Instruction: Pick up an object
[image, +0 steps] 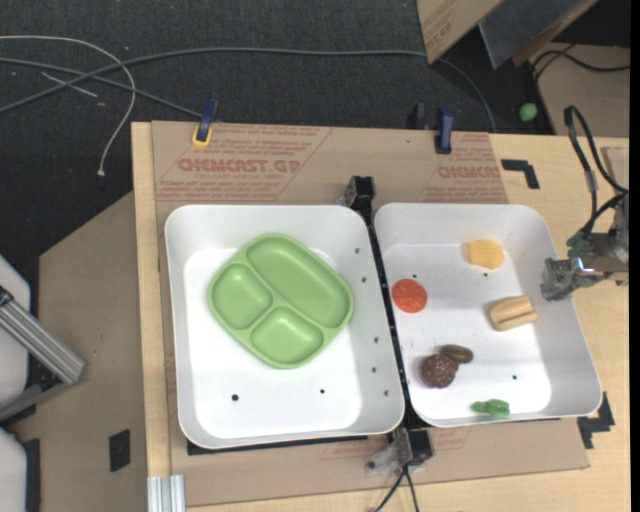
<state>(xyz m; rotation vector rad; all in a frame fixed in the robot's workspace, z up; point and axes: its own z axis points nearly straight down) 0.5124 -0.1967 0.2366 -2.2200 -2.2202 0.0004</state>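
At right bin's (560, 330) right rim: gripper (560, 275), jaw state cannot be told. Inside: yellow piece (486, 253), orange ball (408, 295), tan block (511, 313). Left bin (200, 400): green tray (281, 300).

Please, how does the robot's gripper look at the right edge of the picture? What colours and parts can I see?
The gripper is a small metal piece, silver-grey with shiny edges, next to the rim of the right bin. Behind it are darker parts and thin cables, black and grey, running up along the right side. It is too small and blurred to tell any markings.
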